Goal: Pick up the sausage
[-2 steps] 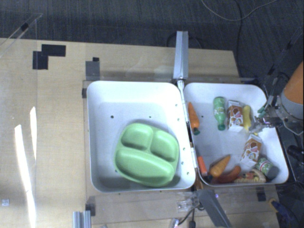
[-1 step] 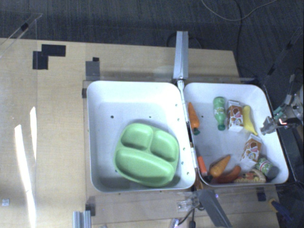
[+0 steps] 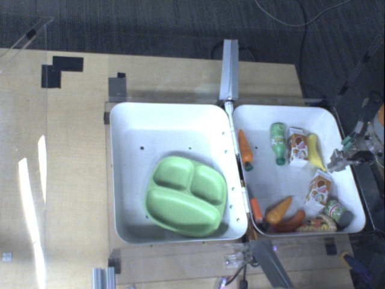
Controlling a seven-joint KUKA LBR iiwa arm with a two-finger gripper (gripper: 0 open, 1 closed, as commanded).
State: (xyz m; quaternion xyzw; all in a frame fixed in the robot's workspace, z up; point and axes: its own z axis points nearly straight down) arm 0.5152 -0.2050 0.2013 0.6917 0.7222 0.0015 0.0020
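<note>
The left bin [image 3: 120, 161] holds a green divided tray [image 3: 187, 195]. In the right bin [image 3: 337, 125], the sausage [image 3: 293, 222] lies at the near edge, touching an orange carrot [image 3: 278, 210]. It looks like a light, smooth toy, probably stiff; grip its middle crosswise. The gripper [image 3: 337, 160] hangs at the far right rim, carrying nothing; whether it's spread I can't tell

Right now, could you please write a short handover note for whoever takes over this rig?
Gripper: at the right rim of the right bin, beside the banana; it holds nothing that can be seen.
Sausage: lying at the right bin's near edge, against the carrot, untouched.
Left bin: holds the green divided tray.
Done: nothing yet.
Left: move over to the sausage, grasp it, lift it.
</note>
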